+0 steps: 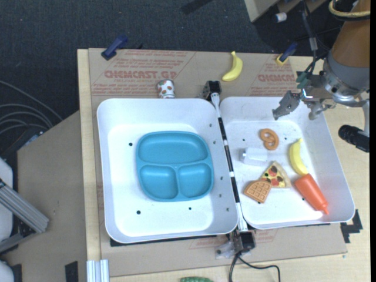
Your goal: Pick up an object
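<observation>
The right white bin (pixel 335 157) holds several toy foods: a brown pretzel (pixel 269 138), a yellow banana (pixel 296 157), an orange carrot (pixel 310 192), a pizza slice (pixel 275 175), a waffle (pixel 257 191) and a small pale clear block (pixel 254 155). My gripper (pixel 299 108) hangs over the far edge of this bin, above and to the right of the pretzel. Its two grey fingers (pixel 284 106) are spread apart, open, with nothing between them.
The left bin (pixel 111 157) holds a blue divided plate (pixel 174 164). On the board behind the bins lie a second banana (pixel 233 68), a small patterned cup (pixel 166 88) and two blue clips (pixel 114 47). A black clamp (pixel 211 89) sits where the bins meet.
</observation>
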`<state>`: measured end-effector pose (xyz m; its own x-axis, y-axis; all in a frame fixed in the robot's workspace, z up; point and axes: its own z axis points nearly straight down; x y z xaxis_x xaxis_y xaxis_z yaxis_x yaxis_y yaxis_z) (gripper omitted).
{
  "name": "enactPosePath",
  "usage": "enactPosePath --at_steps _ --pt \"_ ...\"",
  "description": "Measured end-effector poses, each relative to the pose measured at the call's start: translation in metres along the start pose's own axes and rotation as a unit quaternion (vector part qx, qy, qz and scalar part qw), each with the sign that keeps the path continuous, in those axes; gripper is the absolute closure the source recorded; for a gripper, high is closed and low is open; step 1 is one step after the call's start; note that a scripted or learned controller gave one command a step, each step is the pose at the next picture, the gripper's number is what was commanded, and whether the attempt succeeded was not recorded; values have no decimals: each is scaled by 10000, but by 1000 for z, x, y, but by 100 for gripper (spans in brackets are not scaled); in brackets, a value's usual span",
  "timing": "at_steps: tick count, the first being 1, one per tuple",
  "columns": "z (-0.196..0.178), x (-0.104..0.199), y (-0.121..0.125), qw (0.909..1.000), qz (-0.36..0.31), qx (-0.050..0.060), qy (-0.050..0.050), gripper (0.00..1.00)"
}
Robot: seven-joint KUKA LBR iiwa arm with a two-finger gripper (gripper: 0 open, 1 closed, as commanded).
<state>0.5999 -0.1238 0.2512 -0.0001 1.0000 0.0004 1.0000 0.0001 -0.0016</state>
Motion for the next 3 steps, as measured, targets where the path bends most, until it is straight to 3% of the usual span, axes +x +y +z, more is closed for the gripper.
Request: enactPosePath --at_steps 1,2,3 --pt "166 -20 39 10000 2 3 1 0" --pt "154 -20 40 10000 1 -13 -2 100" --pt "30 47 8 10000 -9 -19 0 100"
